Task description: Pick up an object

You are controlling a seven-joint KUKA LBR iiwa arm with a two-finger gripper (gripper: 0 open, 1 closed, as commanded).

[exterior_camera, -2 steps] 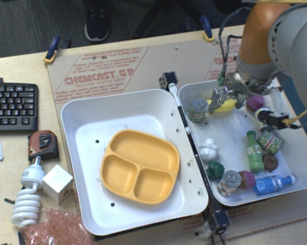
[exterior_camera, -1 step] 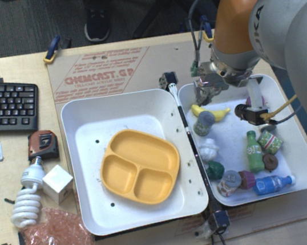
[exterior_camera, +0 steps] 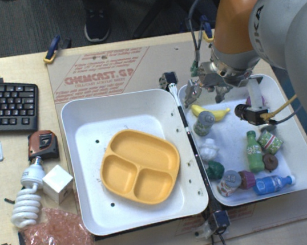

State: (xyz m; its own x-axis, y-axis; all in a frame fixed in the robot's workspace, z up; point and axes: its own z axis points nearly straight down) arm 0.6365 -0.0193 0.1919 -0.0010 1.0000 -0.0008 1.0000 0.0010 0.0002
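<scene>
My gripper hangs over the back left corner of the right bin, open, with nothing between its fingers. Just below it lie a yellow banana toy and a small grey can. Further forward in that bin are a white crumpled piece, a dark green object, a green bottle, a green-and-white can, a brown ring, a purple piece and a blue bottle. A yellow divided tray lies in the left bin.
The arm's grey body and orange band cover the bench's back right. A black part with a yellow cable hangs over the right bin. Left of the bins lie a keyboard, a tape measure, a light bulb and a white cube.
</scene>
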